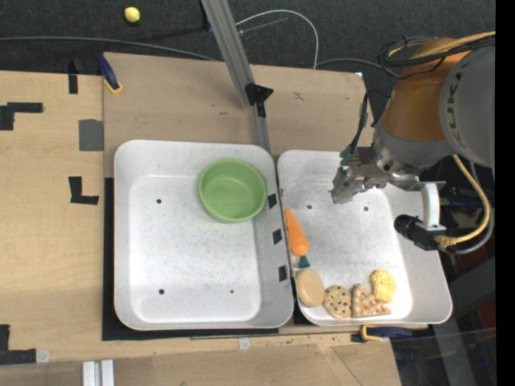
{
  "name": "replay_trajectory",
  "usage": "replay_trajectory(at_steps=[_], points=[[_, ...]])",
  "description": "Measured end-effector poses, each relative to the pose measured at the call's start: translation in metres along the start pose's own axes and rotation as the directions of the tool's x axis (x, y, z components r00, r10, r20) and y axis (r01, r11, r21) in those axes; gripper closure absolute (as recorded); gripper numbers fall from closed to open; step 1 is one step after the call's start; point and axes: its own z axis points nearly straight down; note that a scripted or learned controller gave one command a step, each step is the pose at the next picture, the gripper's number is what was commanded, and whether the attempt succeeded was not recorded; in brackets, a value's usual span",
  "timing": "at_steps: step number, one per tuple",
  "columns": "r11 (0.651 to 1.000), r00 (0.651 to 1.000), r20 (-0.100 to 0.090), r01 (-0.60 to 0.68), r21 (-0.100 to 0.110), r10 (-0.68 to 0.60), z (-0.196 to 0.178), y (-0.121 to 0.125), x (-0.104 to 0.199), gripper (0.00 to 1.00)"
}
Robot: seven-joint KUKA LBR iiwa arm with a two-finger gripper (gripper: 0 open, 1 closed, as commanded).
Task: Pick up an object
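My gripper (pixel 344 188) hangs over the back part of the right bin (pixel 362 240), with nothing visible between its fingers. An orange carrot (pixel 296 232) lies along the right bin's left wall, well to the left of and nearer than the gripper. A beige egg-shaped piece (pixel 310 287), a chocolate-chip cookie (pixel 337 301), a pinkish waffle piece (pixel 364 302) and a yellow corn piece (pixel 383 285) sit in a row along that bin's front edge. A green bowl (pixel 232 189) stands in the left bin (pixel 161 240) at its back right.
A grey metal pole (pixel 233 47) slants down to the wall between the two bins. Black cables (pixel 418 232) trail by the arm at the right. A small yellow ball (pixel 132 14) lies on the dark floor at the back.
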Motion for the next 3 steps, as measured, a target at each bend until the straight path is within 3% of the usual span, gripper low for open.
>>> replay_trajectory(at_steps=[1, 3], points=[[1.0, 1.0, -0.001, 0.002, -0.002, -0.002, -0.007, 0.012, 0.059, 1.0], [1.0, 1.0, 0.001, 0.001, 0.0, -0.001, -0.002, 0.011, 0.171, 1.0]])
